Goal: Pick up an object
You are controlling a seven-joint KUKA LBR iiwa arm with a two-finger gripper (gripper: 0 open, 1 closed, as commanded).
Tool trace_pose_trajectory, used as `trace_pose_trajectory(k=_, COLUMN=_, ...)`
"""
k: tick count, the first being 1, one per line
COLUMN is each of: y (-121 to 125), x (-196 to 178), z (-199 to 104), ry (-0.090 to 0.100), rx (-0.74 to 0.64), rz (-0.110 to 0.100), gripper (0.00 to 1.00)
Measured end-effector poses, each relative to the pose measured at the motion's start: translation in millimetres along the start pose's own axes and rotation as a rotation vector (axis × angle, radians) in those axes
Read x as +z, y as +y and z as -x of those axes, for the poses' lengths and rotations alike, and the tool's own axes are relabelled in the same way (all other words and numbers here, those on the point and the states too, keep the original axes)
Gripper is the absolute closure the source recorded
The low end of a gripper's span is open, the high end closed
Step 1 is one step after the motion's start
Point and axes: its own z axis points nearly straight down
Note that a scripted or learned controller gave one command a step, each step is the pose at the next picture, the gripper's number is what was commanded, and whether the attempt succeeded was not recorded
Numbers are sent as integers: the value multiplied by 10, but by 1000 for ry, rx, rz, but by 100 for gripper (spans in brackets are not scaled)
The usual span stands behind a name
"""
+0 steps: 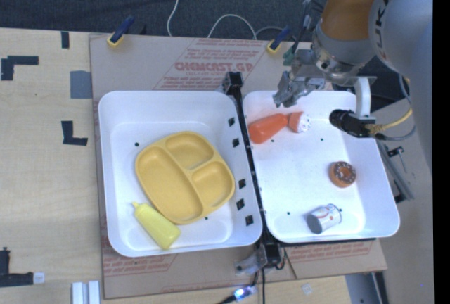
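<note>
My gripper (290,95) hangs over the far edge of the right bin (365,225), just above and behind an orange bottle with a white cap (275,126) that lies on its side. Nothing shows between its fingers. In the same bin a brown donut (343,174) rests near the right wall and a small grey can (323,218) lies near the front. The left bin (112,155) holds a yellow divided plate (184,174) and a yellow squeeze bottle (156,224) at its front left.
The bins sit on a cardboard sheet (204,63) held by blue and yellow clamps (121,31). A black divider strip (242,155) runs between the bins. A black cable end (349,121) juts over the right bin's far right side.
</note>
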Motion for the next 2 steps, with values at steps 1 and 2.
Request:
trace_pose_trajectory(k=1, y=56, x=221, z=-492, ry=0, rx=2, rz=-3, gripper=100)
trace_pose_trajectory(k=2, y=193, x=413, z=-1030, ry=-1, rx=1, rz=-2, gripper=100)
